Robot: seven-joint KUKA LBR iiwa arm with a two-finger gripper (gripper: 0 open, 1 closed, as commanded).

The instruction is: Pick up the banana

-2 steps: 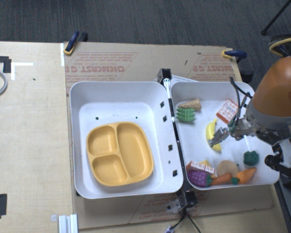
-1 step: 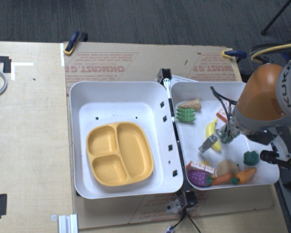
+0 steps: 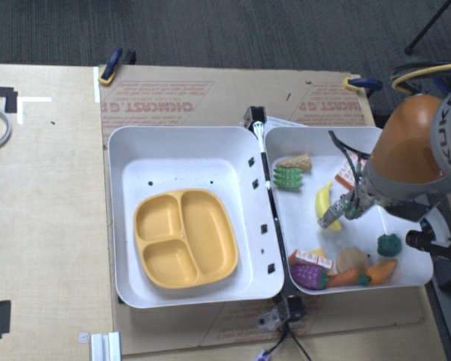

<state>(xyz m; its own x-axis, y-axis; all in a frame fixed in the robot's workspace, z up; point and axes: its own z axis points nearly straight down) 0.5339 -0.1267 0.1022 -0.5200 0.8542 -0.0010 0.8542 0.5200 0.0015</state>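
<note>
The yellow banana [image 3: 324, 200] lies in the middle of the right bin [image 3: 406, 280], its long side running roughly front to back. My gripper [image 3: 333, 215] hangs off the grey and orange arm that reaches in from the right. It is low over the banana's near end and covers that end. The upper part of the banana shows to the left of the gripper. I cannot see whether the banana is held.
A yellow divided plate [image 3: 185, 236] lies in the left bin [image 3: 128, 201]. The right bin also holds a green toy [image 3: 288, 177], a bread piece [image 3: 295, 162], a red-white packet [image 3: 346, 177], purple grapes [image 3: 308, 276], carrots [image 3: 379, 271] and a dark green piece [image 3: 389, 244].
</note>
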